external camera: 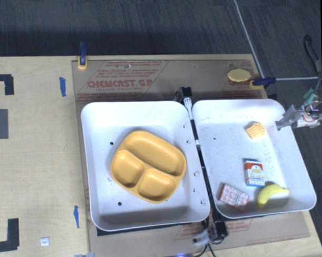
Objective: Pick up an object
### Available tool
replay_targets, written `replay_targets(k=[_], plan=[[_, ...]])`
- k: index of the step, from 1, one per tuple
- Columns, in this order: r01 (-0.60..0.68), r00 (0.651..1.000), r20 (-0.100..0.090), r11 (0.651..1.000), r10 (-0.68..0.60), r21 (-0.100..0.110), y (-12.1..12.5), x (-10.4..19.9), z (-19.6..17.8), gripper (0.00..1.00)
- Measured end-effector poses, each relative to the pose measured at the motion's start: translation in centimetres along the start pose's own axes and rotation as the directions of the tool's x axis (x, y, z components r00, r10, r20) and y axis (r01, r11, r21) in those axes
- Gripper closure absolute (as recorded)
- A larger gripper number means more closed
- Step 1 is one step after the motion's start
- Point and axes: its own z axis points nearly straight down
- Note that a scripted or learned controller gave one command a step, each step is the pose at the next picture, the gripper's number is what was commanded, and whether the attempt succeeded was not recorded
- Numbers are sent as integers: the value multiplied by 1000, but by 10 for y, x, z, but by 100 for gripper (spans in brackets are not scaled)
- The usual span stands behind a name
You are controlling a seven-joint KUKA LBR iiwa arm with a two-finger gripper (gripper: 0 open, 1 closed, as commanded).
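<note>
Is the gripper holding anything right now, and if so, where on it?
Nothing is held. The gripper sits at the right bin's far right rim with nothing between its fingers; the nearest item, a yellow block, lies apart.

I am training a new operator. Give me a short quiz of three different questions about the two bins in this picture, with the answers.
1. True or false: the yellow divided tray lies in the left bin.
2. Which thing lies nearest the banana in the right bin? A) small upright carton B) waffle-like piece C) flat patterned packet
3. Fill in: the tray has ___ compartments.

Key: 1 true; 2 A; 3 three.
</note>
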Motion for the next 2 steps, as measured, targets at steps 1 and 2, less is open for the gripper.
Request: replay_targets(k=[1,2], plan=[[6,1000,-17,1000,-6,3,-30,-1,175,0],[7,1000,-17,1000,-7,0,-28,0,164,100]])
